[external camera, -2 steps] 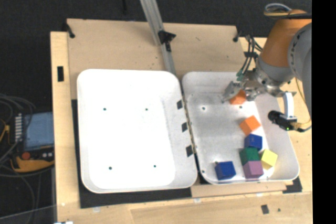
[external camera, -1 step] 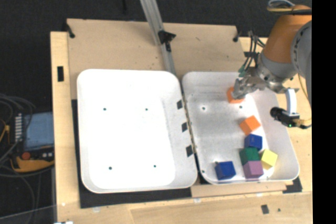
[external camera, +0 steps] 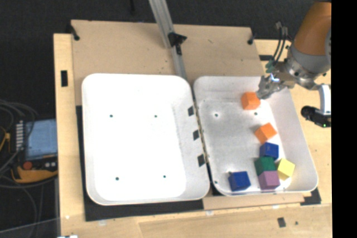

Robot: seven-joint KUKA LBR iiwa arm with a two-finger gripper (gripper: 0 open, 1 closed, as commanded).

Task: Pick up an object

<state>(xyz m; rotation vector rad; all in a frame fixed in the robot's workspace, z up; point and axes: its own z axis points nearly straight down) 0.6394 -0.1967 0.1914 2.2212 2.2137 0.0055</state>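
- Camera view: gripper (external camera: 266, 88) sits over the far right part of the right bin (external camera: 223, 92), arm entering from the right.
- Claw state: cannot tell, too small and blurred at the tip.
- Nearest candidate: orange cube (external camera: 250, 100), just beside the tip on its left and a bit nearer the camera. Touching or a hair apart, can't resolve it. It looks to be on the bin floor or barely off it; no clear sign of a lift.
- Other blocks in the same bin: second orange cube (external camera: 266, 131) mid-right, then a cluster at the near right corner: blue cube (external camera: 269, 150), green cube (external camera: 265, 165), yellow cube (external camera: 286, 168), purple cube (external camera: 269, 179), plus another blue cube (external camera: 239, 180) set apart to the left.
- Left bin (external camera: 139, 136): bare white floor.
- Progress, my read: arm is at the object, approach stage. Grasp unconfirmed, lift still to do.
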